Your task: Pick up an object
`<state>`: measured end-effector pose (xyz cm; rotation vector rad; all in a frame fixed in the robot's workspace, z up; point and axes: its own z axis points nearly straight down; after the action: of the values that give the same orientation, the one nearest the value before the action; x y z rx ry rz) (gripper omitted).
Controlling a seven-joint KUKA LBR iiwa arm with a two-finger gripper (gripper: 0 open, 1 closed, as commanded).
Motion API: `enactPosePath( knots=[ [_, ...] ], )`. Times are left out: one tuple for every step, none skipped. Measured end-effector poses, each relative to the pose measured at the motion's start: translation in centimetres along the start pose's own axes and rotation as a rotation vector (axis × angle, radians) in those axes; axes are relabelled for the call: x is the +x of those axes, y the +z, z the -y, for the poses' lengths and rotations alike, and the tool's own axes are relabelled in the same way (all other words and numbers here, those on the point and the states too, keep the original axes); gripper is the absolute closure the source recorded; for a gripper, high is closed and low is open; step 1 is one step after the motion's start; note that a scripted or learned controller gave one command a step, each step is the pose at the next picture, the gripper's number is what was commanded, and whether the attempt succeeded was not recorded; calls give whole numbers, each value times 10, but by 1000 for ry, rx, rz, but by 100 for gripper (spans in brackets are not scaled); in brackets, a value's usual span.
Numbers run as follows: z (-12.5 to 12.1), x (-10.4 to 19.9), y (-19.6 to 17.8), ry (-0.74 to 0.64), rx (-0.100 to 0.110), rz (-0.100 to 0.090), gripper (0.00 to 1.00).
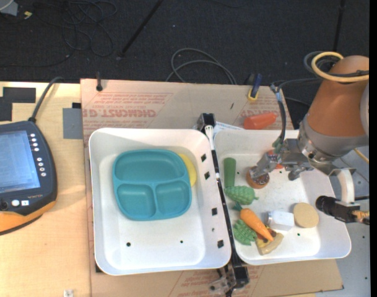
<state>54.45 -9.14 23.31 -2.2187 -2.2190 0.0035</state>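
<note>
The arm reaches in from the right, its orange band above the wrist, and the gripper (260,173) hangs low over the upper middle of the right bin (337,246). Right at its tip sits a small round brownish object (257,180), though the slanted view does not make clear whether the fingers are closed on it, merely touching it, or spread apart. The other things in that bin lie below and to the left of the gripper: a dark green cylinder (229,171) stands near the dividing wall, a leafy green toy (241,195) lies just beneath it, and an orange carrot (256,223) rests diagonally across a second green piece (242,232). Beside the carrot's lower end is a tan wedge (271,245), then a small white block (280,219) and a round beige disc (306,215) toward the right. The left bin (108,240) holds a teal divided plate (153,184) with a yellow item (190,169) peeking out from behind its right edge. A red-orange object (260,120) lies on the cardboard (145,107) behind the bins.
</note>
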Motion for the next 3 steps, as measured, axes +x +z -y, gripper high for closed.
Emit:
enactPosePath(
  knots=[
    [20,-16,73,2,7,-1,0],
    [55,5,127,-1,-18,3,0],
    [57,5,133,-3,-39,7,0]
  ],
)
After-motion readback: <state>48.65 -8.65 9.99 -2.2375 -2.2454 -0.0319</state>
